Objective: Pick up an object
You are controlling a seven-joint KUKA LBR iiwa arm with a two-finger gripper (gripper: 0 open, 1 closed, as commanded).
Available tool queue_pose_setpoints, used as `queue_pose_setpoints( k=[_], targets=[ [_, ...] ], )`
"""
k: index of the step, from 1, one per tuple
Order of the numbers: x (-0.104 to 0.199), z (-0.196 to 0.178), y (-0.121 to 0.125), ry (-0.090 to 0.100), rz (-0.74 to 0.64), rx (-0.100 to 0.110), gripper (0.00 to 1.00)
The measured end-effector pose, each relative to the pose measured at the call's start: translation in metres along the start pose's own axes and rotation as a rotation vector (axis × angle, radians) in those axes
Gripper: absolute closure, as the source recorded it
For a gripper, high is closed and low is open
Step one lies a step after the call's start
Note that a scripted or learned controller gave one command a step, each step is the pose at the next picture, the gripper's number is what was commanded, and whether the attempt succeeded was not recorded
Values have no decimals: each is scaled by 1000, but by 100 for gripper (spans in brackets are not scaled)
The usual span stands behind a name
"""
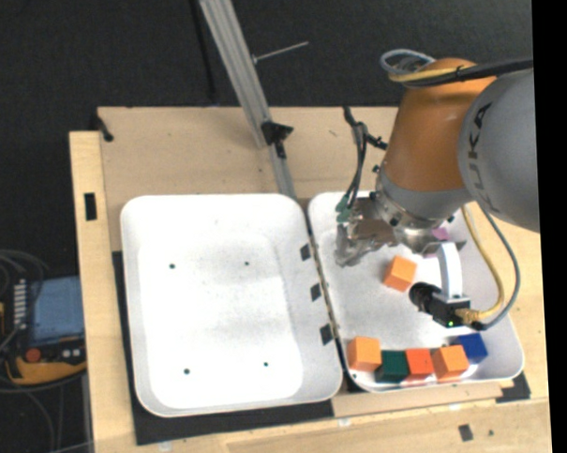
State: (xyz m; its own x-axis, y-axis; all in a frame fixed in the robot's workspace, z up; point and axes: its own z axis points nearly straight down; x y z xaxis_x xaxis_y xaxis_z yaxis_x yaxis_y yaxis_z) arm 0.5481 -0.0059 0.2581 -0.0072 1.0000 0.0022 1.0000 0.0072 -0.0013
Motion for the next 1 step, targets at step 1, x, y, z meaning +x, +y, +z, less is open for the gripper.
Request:
queue_pose_setpoints(
  k=[1],
  targets=[
    [46, 16, -2, -2, 2, 2, 100]
  ],
)
